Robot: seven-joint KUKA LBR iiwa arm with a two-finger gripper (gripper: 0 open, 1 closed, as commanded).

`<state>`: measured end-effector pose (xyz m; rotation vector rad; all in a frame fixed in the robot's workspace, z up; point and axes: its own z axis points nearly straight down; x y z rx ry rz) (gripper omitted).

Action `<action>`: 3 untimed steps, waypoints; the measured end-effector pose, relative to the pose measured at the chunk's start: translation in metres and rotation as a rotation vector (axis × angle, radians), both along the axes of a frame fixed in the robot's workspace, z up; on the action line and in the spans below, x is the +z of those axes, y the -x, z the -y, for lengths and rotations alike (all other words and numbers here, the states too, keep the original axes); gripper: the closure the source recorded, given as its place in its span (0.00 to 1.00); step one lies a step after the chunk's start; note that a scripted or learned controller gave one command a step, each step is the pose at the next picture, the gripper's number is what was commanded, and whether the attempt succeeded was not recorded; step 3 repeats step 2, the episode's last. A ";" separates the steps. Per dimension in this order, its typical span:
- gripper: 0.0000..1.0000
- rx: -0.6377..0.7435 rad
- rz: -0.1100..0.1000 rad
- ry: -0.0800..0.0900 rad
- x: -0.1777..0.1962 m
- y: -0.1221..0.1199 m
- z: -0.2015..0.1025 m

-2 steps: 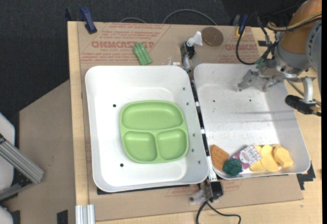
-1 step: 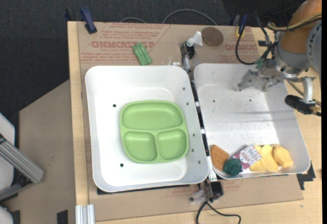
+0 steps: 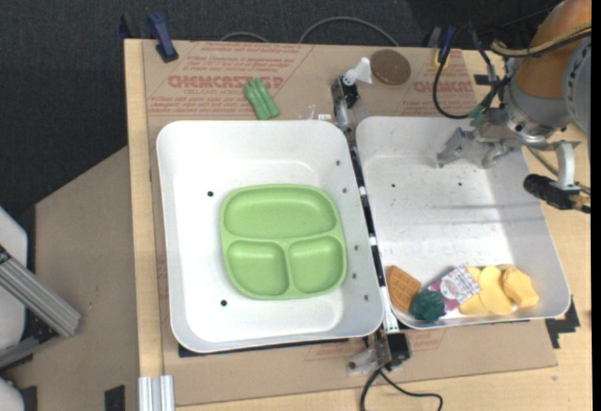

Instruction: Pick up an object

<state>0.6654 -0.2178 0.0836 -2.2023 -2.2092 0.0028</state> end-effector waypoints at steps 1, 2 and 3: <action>0.00 0.000 0.000 0.000 0.000 0.000 0.000; 0.00 0.000 0.000 0.000 0.000 0.000 0.000; 0.00 0.000 0.000 0.000 0.000 0.000 0.000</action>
